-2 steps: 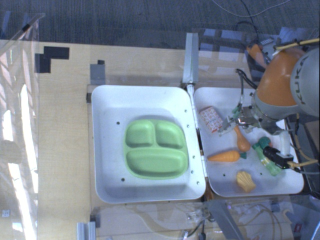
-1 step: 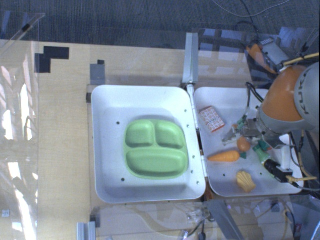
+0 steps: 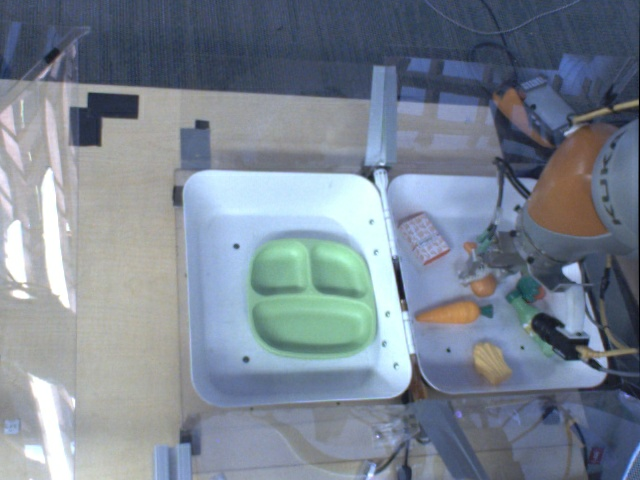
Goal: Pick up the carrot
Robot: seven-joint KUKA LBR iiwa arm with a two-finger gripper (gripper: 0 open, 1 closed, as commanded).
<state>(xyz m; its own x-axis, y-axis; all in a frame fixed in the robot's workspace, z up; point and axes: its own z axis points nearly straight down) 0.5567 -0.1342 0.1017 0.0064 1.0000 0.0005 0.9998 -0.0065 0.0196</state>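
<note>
Carrot (image 3: pixel 449 314) flat in right bin (image 3: pixel 440 193), tip pointing left. Jaws (image 3: pixel 484 261) hover just above-right of it, apart. Can't tell if open or closed.

So the desk (image 3: pixel 130 268) has two bins sitting side by side, the left bin (image 3: pixel 215 298) holding just a divided plate (image 3: pixel 312 298) roughly in its middle, and the right bin (image 3: pixel 440 193) with everything else in it. In the right bin there's a small packet (image 3: pixel 423 238) toward the back left corner, the carrot (image 3: pixel 450 314) lying crosswise near the middle with a little round fruit (image 3: pixel 483 286) just behind it, and a corn cob piece (image 3: pixel 490 362) up front, right of the carrot. The arm (image 3: pixel 575 193) comes in over the right bin's far right side, with the end effector (image 3: pixel 487 261) hanging right above that round fruit, behind the carrot and to the right of the packet.
</note>
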